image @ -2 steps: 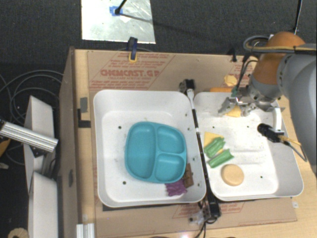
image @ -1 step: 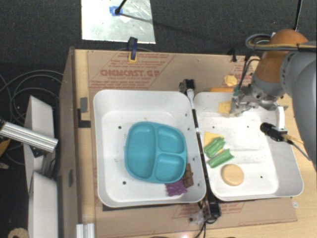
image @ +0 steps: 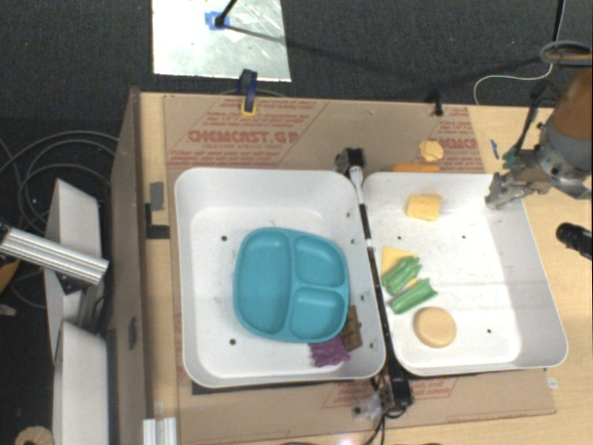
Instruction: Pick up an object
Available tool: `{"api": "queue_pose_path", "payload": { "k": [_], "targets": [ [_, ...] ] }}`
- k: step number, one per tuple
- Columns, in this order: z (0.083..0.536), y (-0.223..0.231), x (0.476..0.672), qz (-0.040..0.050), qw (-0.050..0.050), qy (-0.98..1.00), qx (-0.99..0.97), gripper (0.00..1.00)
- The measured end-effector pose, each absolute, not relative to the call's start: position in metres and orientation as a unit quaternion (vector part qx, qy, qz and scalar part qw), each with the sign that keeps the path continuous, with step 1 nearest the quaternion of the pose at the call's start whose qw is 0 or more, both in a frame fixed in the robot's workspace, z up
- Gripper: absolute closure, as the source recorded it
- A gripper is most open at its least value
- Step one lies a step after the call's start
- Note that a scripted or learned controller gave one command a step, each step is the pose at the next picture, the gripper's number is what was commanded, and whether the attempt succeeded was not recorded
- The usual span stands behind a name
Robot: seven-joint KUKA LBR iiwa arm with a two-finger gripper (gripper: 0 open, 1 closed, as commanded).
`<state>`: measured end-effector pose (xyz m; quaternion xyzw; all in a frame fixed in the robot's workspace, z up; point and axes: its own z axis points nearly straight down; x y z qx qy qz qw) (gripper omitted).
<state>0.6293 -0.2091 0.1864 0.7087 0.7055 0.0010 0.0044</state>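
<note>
Claw (image: 501, 193) and grey wrist are seen at the upper right corner of the right bin (image: 519, 276), over its rim; nothing is seen between the fingers, and whether it is released or clenched cannot be told. Inside that bin are found a yellow block (image: 424, 207), a yellow wedge (image: 394, 257), two green pods (image: 406, 284) and a tan disc (image: 435, 326). A teal divided plate (image: 289, 285) is set in the left bin (image: 208, 248), with purple (image: 325, 351) and brown (image: 353, 331) pieces beside it.
</note>
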Motion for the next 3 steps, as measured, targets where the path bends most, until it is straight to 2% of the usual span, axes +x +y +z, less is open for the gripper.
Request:
{"api": "queue_pose_path", "payload": {
  "k": [1, 2, 3],
  "targets": [
    [0.229, -0.132, 0.559, 0.0015, -0.001, 0.71, 0.704, 1.0],
    [0.227, -0.136, 0.561, 0.0008, 0.001, 0.708, 0.706, 0.0],
    [0.103, -0.12, 0.52, -0.0031, -0.006, 0.707, 0.707, 0.0]
  ]
}}
